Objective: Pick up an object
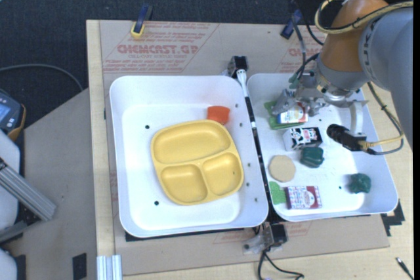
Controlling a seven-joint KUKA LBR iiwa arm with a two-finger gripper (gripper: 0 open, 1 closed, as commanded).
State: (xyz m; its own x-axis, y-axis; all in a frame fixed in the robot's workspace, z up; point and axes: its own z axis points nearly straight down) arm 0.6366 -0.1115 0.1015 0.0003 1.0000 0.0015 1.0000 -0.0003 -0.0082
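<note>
Two bins: white and shallow, side by side on the desk; the left bin and the right bin meet at a middle divide.
Landmark: a round tan disc, flat in the right bin, close to the divide.
Task's thing: a small packet, white with red and green, in the right bin, beyond the disc toward the far rim.
Long axis: it runs roughly across the bin, from the divide toward the arm's side, a little tilted; which end is its top cannot be told.
Pincer: right over the packet's far edge, farther from the disc than the packet; contact cannot be made out.
Pincer opening: cannot tell, as the wrist hides it; nothing is seen held.
Arm: grey with an orange band, reaching in from the side away from the divide.
Carton: black and white, between the disc and the packet, slightly off to the arm's side.
Green piece: just beside the disc, on the arm's side.
Red-and-white pack: nearer the front rim than the disc.
Dark green lump: well apart from the disc, toward the bin's outer wall.
Yellow plate: across the divide from the disc, in the left bin, three compartments.
Orange block: at the plate's far edge.
</note>
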